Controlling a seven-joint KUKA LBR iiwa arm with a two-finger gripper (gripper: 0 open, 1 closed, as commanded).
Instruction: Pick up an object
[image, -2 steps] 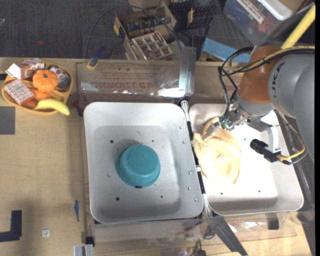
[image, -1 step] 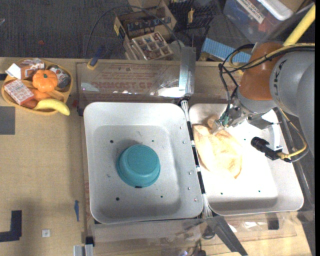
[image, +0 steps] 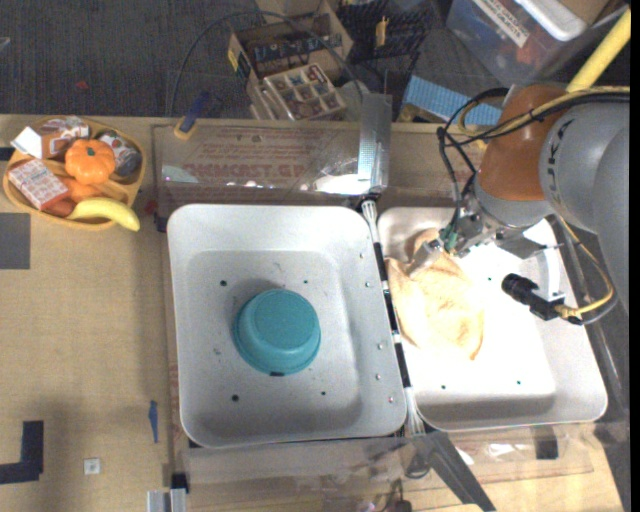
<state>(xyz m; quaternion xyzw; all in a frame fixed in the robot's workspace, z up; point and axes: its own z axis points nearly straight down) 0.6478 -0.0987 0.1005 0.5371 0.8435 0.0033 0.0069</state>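
A teal bowl (image: 278, 331) lies upside down in the middle of the left bin (image: 200, 240). A pale yellow cloth (image: 440, 310) lies crumpled in the left half of the right bin (image: 520, 390). My gripper (image: 447, 240) is low at the far left corner of the right bin, right over the cloth's upper edge. A fold of the cloth rises up to the gripper tip, but the view does not show whether it is pinched.
A basket (image: 20, 185) with an orange pumpkin (image: 90, 160), a banana (image: 105, 211) and small boxes sits on the bench at the far left. A clear plastic tray (image: 270, 160) lies behind the bins. The arm's grey and orange wrist (image: 530, 150) hangs over the right bin's far side.
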